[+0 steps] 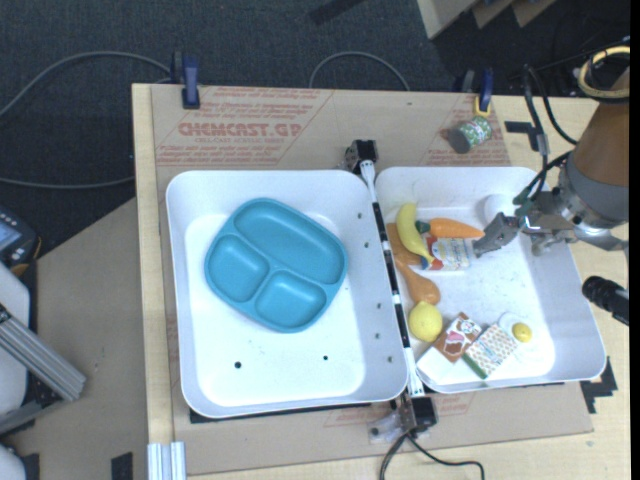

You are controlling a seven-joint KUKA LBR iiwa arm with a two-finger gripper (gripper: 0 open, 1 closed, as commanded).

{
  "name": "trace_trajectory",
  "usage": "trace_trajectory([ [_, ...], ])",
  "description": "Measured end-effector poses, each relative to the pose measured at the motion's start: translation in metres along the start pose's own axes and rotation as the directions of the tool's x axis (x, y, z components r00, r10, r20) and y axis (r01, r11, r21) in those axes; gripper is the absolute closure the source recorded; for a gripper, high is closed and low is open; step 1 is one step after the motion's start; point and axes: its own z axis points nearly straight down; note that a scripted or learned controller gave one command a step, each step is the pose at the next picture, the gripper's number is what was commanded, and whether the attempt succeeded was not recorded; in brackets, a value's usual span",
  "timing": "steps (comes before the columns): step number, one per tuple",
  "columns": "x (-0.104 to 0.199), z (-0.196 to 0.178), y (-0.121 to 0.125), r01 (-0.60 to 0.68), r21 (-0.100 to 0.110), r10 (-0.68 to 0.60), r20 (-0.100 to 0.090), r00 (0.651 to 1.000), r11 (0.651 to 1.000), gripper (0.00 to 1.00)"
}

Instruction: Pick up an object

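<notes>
The arm (606, 163) was grey with an orange band, black cables trailing, ending in a dark gripper (497, 236).

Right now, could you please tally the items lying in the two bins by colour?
Blue: 1, the divided plate
Yellow: 2, the banana and the lemon
Orange: 2, the carrot and the orange gourd-shaped piece
Multicoloured packets: 3
Total: 8

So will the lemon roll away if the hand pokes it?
Probably a bit. The lemon looks round and smooth, so a poke could roll it. It sits against the bin's left wall, beside a small box, which may stop it.
</notes>
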Motion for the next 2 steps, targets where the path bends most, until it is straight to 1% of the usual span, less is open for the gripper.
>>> trace_trajectory([
  [1,0.0392,0.1061,0.0795,0.000,-0.012,0.000,0.002,1.000,1.000,0.00],
  [2,0.0395,0.1013,0.0774,0.000,-0.004,0.000,0.001,1.000,1.000,1.00],
])
